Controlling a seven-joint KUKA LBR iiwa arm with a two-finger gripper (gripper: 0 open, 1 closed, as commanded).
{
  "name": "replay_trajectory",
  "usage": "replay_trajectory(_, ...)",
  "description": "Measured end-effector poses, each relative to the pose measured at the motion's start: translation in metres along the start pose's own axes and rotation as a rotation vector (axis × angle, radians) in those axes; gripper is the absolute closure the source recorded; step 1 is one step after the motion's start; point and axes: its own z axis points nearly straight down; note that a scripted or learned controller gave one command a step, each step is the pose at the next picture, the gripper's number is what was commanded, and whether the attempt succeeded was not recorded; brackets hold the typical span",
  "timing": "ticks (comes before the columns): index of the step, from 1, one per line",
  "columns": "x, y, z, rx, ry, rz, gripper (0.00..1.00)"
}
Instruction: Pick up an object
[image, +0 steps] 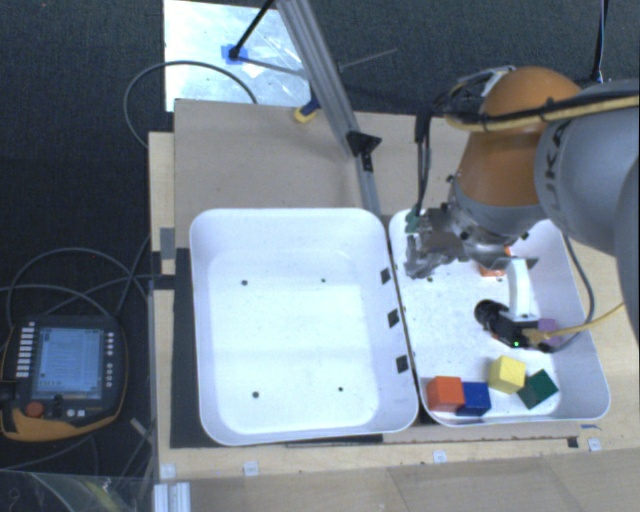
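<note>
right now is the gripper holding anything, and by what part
It cannot be told. The gripper sits low over the right bin, too blurred to show anything in it.

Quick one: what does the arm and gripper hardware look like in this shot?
Grey rounded arm with an orange band above the wrist. Black cables run over the orange section. The gripper is dull grey metal, with a white part beside it.

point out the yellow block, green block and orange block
yellow block (507, 374), camera view, top face.
green block (539, 388), camera view, top face.
orange block (445, 391), camera view, top face.
</note>
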Motion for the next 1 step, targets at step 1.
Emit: replay_trajectory(1, 0.0456, -0.0215, 0.0008, 0.003, 0.000, 0.001, 1.00)
